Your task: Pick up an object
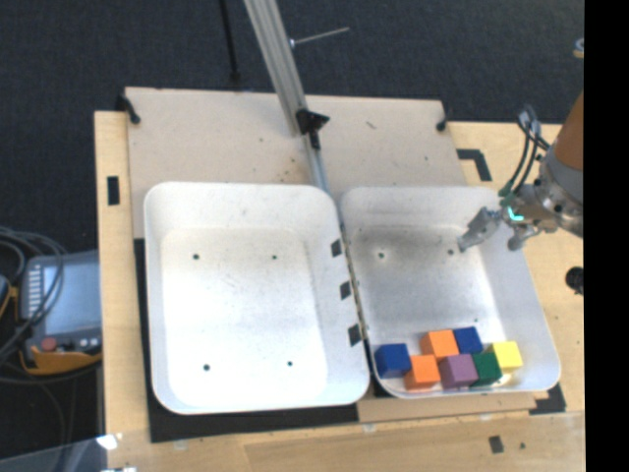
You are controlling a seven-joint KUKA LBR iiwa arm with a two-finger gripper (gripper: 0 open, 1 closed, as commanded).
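Over the right shallow white plastic bin, near its upper right edge, hangs the grey two-finger gripper, fingers apart w/ nothing between them. Small coloured cubes (blue, orange, purple, green, yellow) lie clustered at bin's lower edge, well apart from gripper.

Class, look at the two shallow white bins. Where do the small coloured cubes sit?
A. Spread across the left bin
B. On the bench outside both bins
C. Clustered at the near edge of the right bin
C: the small coloured cubes lie bunched along the near edge of the right shallow white bin.
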